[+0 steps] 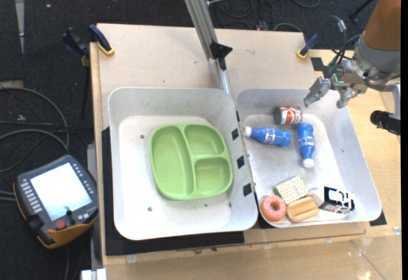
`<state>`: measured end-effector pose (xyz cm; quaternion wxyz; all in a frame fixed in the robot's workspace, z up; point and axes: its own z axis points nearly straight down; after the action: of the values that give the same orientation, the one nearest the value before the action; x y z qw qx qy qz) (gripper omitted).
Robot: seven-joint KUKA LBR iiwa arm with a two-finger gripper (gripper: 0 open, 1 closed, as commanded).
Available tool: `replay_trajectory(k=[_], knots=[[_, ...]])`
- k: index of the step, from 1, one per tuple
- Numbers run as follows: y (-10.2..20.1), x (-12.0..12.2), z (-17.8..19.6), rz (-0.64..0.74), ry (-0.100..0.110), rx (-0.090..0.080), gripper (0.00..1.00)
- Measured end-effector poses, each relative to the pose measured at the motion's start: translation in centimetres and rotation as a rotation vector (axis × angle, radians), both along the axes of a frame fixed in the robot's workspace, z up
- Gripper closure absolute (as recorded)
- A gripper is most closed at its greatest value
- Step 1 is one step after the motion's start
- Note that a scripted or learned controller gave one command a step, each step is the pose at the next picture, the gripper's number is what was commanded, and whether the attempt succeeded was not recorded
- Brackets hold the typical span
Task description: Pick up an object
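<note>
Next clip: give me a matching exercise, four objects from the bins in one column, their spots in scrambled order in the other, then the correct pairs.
Objects
1. green three-compartment plastic plate
2. pink frosted doughnut
3. small red and white can
4. black and white card

Places
A. near right corner of the right white bin
B. far part of the right bin, lying on its side, nearest the gripper
C. middle of the left white bin
D. near edge of the right bin, by the divide between bins

Pairs: 1-C, 2-D, 3-B, 4-A
</note>
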<state>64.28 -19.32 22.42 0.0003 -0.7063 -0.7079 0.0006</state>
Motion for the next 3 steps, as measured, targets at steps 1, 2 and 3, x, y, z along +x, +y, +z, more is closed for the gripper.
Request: replay_trajectory(k=[1, 2, 3], knots=[[0.0, 0.0, 0.0, 0.0, 0.0, 0.0, 0.0], [0.3, 0.4, -4.1, 0.001, -0.001, -0.001, 0.0], [0.0, 1.2, -9.5, 0.0, 0.005, 0.001, 0.0]])
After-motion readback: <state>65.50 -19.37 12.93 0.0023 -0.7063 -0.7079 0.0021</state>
